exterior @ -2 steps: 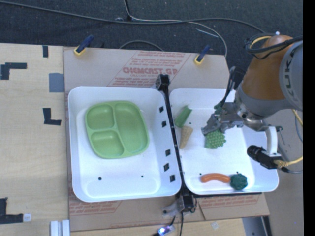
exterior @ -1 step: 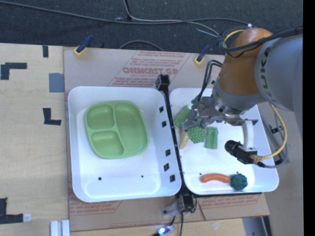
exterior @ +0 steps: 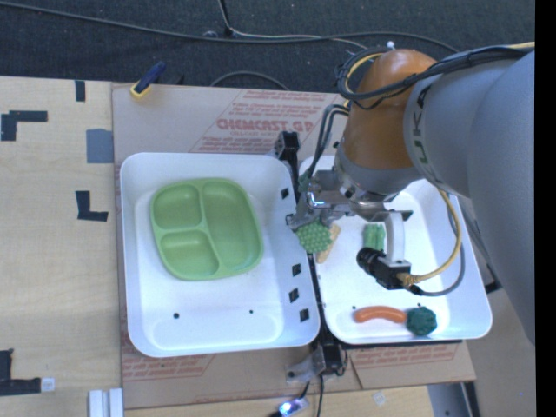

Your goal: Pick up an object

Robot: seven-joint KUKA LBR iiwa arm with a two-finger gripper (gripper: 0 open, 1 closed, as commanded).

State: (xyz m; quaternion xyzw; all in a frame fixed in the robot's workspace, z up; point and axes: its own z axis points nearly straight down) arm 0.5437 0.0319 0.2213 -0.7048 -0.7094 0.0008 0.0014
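Grey arm (exterior: 486,120) w/ orange band over bumpy green object (exterior: 314,233), right bin (exterior: 460,320).

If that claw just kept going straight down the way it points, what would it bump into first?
Most likely the green bumpy toy directly under the gripper, by the right bin's left edge; depth is hard to judge from above.

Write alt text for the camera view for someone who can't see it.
A grey KUKA arm's gripper hangs over a green textured item at the right bin's left edge, with an orange carrot nearby. The left bin holds a green divided plate.
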